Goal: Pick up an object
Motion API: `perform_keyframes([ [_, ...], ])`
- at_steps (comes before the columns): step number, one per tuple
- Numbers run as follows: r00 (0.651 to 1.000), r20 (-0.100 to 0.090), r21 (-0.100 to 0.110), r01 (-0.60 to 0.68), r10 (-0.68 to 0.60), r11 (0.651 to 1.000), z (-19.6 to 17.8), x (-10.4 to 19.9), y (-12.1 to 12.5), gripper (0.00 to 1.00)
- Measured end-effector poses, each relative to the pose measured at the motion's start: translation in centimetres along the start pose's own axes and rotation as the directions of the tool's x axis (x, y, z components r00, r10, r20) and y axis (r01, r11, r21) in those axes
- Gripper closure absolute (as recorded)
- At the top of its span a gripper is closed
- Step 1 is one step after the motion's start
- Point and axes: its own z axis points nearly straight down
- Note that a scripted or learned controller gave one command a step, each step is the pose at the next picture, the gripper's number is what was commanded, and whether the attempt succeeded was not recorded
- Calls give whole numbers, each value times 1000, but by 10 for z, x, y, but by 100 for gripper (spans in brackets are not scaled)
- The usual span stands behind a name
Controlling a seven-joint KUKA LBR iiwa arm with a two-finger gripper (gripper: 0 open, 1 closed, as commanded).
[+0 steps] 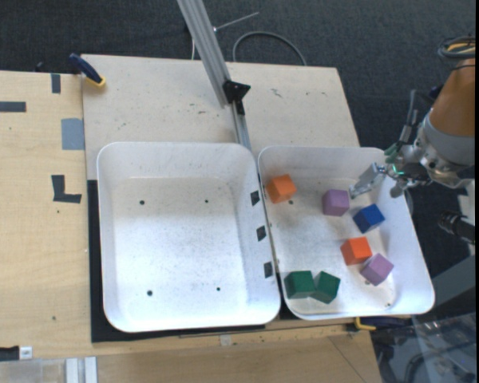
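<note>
Up at the right bin's (399,294) far right rim hangs the pincer (377,178), its grey fingers (366,183) reaching left over the bin floor; whether they stand apart or together cannot be told from this slant, and nothing shows between them. Above it sits the arm's orange band (455,98).

No brand, label or readable writing shows on anything.

Seven blocks lie in the right bin, all apart from the pincer. Two are purple: one (335,203) just left of the fingers, one (377,269) near the lower right wall. Two are orange: one (282,187) at the upper left of the bin, one (355,250) touching the lower purple block. One blue block (369,217) lies just below the fingers. Two green blocks (299,283) (326,286) sit side by side at the near rim.

Beside it, the left bin (112,214) shows a speckled white floor. A grey metal rail (207,42) slants down from the top to the wall between the bins, ending in a black clamp (235,92). A black cable (263,42) loops behind the bench (144,94), and a blue-and-yellow tool (86,69) lies at its upper left corner.
</note>
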Motion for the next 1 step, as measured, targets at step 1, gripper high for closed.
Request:
perform_keyframes([
  [1, 1000, 0, -1, -1, 1, 1000, 99, -19, 45, 0],
])
